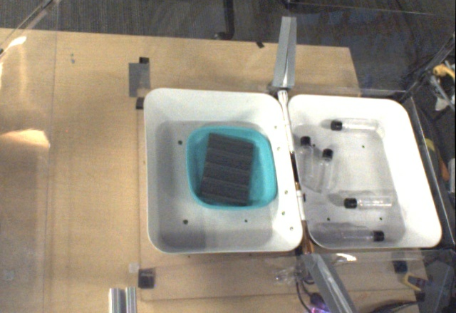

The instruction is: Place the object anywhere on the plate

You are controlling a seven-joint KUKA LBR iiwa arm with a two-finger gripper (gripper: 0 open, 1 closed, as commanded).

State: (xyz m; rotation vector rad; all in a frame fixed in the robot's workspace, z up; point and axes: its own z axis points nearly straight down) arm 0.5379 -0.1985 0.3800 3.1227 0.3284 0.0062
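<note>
- A dark ribbed block (pixel 228 169), rectangular and foam-like, lies on the teal plate (pixel 265 183), a rounded square, in the left bin (pixel 164 226).
- Clear tubes (pixel 353 124) with black caps lie scattered in the right bin (pixel 420 219), smooth white plastic.

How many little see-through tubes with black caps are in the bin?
5, all in the right bin: one at the top, two upright-ish at left, one lower middle, one along the bottom edge.

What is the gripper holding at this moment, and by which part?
It cannot be told. The dark ridged block lies on the teal plate in the left bin; clear tubes lie in the right bin.
</note>
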